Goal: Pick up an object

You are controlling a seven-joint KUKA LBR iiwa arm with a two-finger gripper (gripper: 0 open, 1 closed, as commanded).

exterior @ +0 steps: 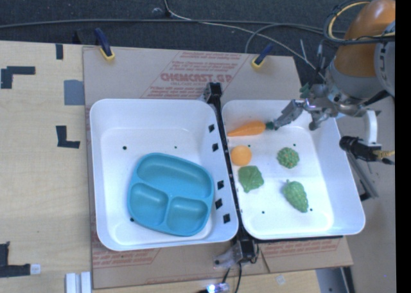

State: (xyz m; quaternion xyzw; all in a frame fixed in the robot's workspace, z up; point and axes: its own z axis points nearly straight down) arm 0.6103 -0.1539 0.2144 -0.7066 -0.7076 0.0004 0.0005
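The right bin (340, 221) holds an orange carrot (247, 130) near its back left corner, a small orange ball (241, 155) and three green broccoli-like pieces (250, 178) (288, 157) (296, 195). My gripper (295, 122) hangs over the bin's back edge, just right of the carrot. It is open, its fingers spread apart with nothing between them. The left fingertip (276, 123) is close to the carrot's right end.
A blue divided plate (171, 193) lies in the left bin (103, 157). A black divider with clips (221, 157) runs between the bins. Cables cross the dark floor behind, and two clamps (103, 46) (262, 58) hold the cardboard at the back.
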